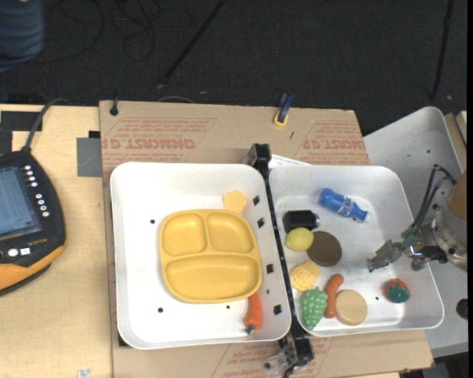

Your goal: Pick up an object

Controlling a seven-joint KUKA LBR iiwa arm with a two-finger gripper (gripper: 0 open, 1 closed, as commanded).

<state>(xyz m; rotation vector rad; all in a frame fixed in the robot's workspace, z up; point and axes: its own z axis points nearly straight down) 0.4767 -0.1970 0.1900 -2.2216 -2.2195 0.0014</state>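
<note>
My gripper (385, 256) hangs over the right side of the right bin (386, 181), reaching in from the right. It stands open with nothing between its fingers. A red and green toy fruit (396, 290) lies just below it. To its left sit a brown round piece (325, 248), a yellow lemon (299, 239), a black block (301, 220) and a blue bottle (343, 205). Lower in the bin lie a corn cob (305, 275), green grapes (314, 307), a red sausage (333, 284) and a tan disc (351, 306).
The left bin (134, 211) holds a yellow divided plate (210, 256), an orange carrot (254, 312) and a small yellow chip (235, 201). A black divider (270, 235) separates the bins. A control tablet (16, 219) lies at the far left of the bench.
</note>
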